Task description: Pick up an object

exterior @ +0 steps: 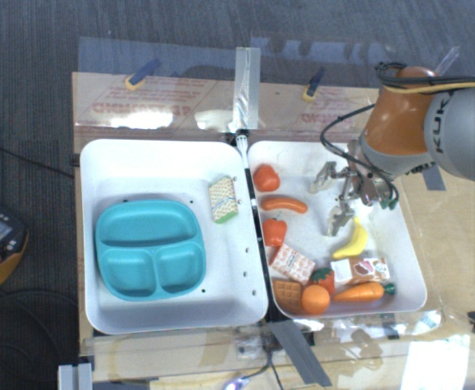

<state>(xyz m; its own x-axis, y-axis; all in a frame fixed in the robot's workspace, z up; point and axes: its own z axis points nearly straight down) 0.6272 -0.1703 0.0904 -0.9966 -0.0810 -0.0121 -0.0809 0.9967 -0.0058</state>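
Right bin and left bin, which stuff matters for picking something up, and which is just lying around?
Matters: gripper, banana, hot dog, tomato, orange, carrot, right bin.

Lying about: teal tray, sponge, left bin, blue clips.

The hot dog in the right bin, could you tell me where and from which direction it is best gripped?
Grip the hot dog across its middle, coming straight down from above. It lies flat and long, running left to right, so the narrow width probably suits the gripper best. Bare floor of the right bin lies in front of it; the tomato sits close behind, so the fingers should descend carefully.
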